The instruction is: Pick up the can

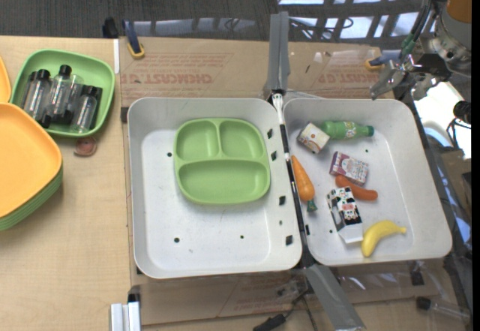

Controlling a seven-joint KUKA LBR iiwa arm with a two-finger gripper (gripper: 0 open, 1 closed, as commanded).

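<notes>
**Can not yet approached**

The can (pixel 313 137) is seen lying on its side in the right bin (pixel 427 172), near the back left corner, just beside a green bottle (pixel 346 129). The gripper (pixel 401 76) is held above the bin's far right corner, well apart from the can, probably so the contents are left unobscured. The state of the jaws cannot be told.

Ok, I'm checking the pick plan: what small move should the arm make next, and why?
Probably carry the gripper toward the view's left and nearer, to above the small tan-and-white can. The gripper hangs over the far rim of the right white bin, well apart from the can, which lies in that bin's far left corner close beside the green plastic bottle.
</notes>
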